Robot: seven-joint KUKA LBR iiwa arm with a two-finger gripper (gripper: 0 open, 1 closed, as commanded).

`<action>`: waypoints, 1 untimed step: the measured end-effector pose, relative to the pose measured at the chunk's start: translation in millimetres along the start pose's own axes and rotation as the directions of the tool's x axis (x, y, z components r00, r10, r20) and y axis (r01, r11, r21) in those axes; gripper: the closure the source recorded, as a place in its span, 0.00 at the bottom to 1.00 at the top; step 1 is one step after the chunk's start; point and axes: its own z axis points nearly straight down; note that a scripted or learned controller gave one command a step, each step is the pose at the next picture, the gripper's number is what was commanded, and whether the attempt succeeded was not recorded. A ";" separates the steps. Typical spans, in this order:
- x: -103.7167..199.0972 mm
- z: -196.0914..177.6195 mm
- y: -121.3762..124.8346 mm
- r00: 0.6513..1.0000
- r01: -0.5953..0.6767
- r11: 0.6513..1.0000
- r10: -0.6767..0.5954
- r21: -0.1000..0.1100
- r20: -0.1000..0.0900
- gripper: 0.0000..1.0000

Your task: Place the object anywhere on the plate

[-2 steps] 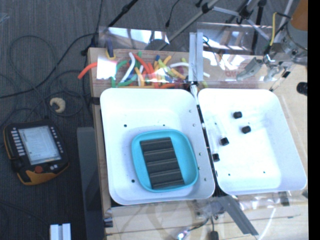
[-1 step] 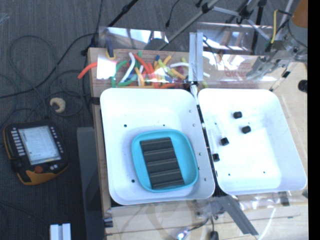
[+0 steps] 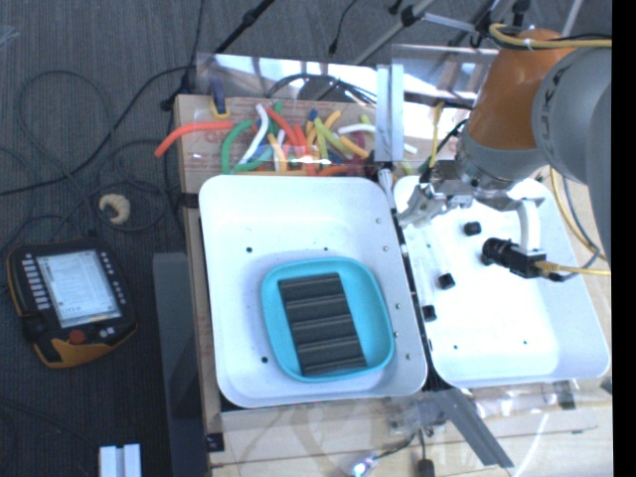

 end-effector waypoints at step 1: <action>-0.4 -0.3 0.1 1.000 -0.001 1.000 0.001 -0.001 0.000 0.00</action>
